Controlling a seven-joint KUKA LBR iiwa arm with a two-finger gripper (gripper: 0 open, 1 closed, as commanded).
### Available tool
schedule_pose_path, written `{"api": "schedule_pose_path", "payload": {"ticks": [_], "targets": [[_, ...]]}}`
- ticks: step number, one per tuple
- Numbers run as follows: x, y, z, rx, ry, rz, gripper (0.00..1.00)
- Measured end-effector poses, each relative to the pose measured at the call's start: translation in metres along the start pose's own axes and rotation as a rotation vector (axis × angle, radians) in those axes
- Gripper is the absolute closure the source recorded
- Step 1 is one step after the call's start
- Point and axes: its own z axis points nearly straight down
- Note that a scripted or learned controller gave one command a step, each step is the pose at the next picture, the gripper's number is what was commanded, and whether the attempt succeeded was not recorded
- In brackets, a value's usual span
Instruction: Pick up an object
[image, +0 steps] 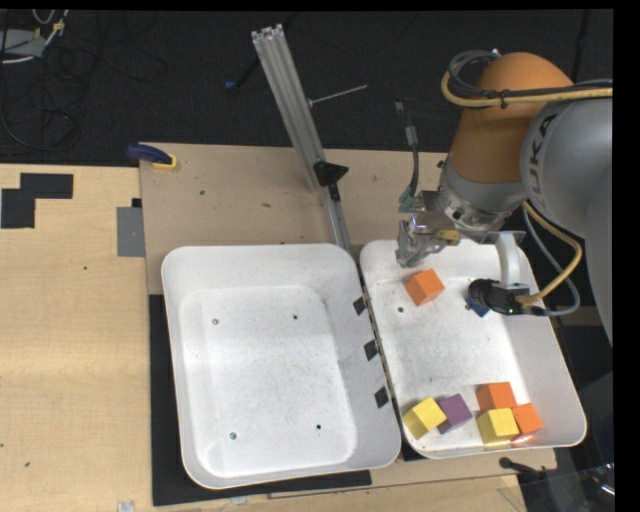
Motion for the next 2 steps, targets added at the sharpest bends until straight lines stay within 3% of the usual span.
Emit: {"api": "schedule_pose_path", "payload": {"ticks": [2], "targets": [[0.101,0.012,-0.008,-0.003,-0.001,0.000,1.00]]}}
